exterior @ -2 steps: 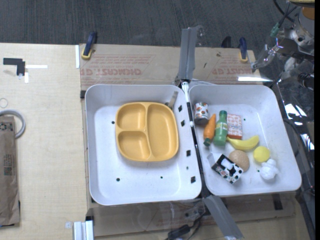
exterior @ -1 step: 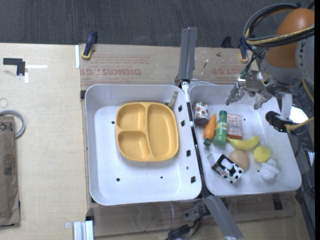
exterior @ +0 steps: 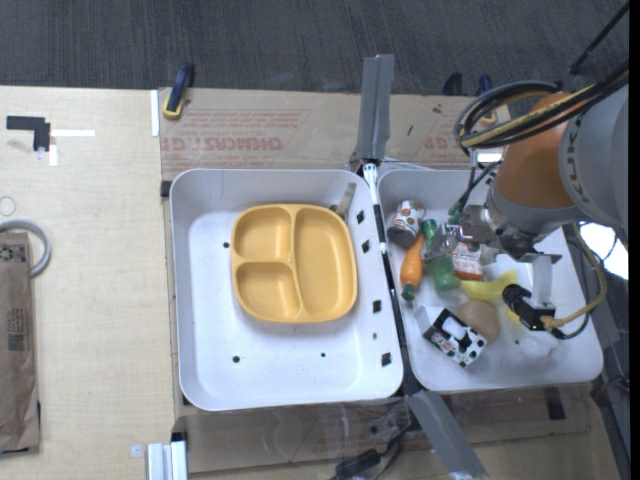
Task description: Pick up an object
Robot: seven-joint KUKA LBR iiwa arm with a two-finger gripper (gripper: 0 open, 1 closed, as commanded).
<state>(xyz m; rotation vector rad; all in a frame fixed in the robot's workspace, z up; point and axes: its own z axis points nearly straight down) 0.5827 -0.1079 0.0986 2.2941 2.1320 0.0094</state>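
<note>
The counter (exterior: pixel 80 298) is pale wood on the left, with a brown cardboard sheet (exterior: pixel 265 128) lying under the far side of the two white bins; beyond it the floor (exterior: pixel 250 18) is dark grey carpet. A brown paper bag (exterior: pixel 18 338) lies at the left edge, and a small blue-and-yellow tool-like item (exterior: pixel 179 90) sits at the far corner of the cardboard.

The left bin (exterior: pixel 195 368) carries one thing, a yellow three-compartment plate (exterior: pixel 295 263), lying flat near its middle; the right bin (exterior: pixel 560 368) holds a crowded little heap (all on its left half): a small can (exterior: pixel 405 222) at the far side, an orange carrot (exterior: pixel 411 265) just beside the divider, a green piece (exterior: pixel 443 273) right of it, a yellow banana-like shape (exterior: pixel 490 288), a tan rounded object (exterior: pixel 482 318), and a black-and-white patterned box (exterior: pixel 455 338) nearest me.

The arm comes in from the right, its orange band (exterior: pixel 535 168) above the heap; the tool (exterior: pixel 458 243) is down among the objects, close to the green piece and a red-and-white packet (exterior: pixel 467 261); whether it is wide, narrow or gripping anything, I cannot tell, the clutter hides it.
</note>
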